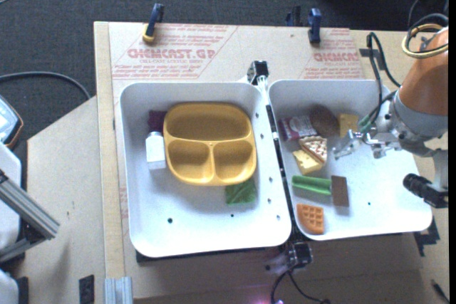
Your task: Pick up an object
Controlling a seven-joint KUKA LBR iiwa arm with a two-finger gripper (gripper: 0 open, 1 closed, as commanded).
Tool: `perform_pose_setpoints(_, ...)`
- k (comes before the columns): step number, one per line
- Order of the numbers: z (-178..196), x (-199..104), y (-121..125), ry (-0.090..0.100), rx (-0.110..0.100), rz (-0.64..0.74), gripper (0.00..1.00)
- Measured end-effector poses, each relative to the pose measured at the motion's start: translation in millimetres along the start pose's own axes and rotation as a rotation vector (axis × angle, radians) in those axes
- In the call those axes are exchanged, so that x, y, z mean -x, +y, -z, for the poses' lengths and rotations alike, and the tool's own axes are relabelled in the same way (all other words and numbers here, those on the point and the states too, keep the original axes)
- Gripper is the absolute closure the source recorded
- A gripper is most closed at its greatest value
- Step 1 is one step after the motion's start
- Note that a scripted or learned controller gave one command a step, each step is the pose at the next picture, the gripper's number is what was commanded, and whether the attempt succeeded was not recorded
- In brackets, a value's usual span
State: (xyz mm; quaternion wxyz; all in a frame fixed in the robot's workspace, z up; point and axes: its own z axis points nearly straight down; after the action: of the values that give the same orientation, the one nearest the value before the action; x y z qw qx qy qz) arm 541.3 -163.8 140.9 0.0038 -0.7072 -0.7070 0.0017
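red block lettering is printed on the brown board (214,46) that covers the surface behind the two white bins. above the left bin (135,174) the largest line seems to read "chemcast gp", though the letters are soft and the spelling is not certain; a smaller red line runs above it and another below it, both too fine to read. above the right bin (399,210) a second print of the same red lettering (335,57) shows, partly cut off and not legible.
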Motion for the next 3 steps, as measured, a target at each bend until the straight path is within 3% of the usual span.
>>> perform_pose_setpoints(1,-53,-1,0,0.000,0.002,0.000,0.00)
perform_pose_setpoints(2,-39,0,1,-0.003,0.009,-0.001,1.00)
perform_pose_setpoints(3,21,-1,-6,-0.006,0.014,0.001,1.00)
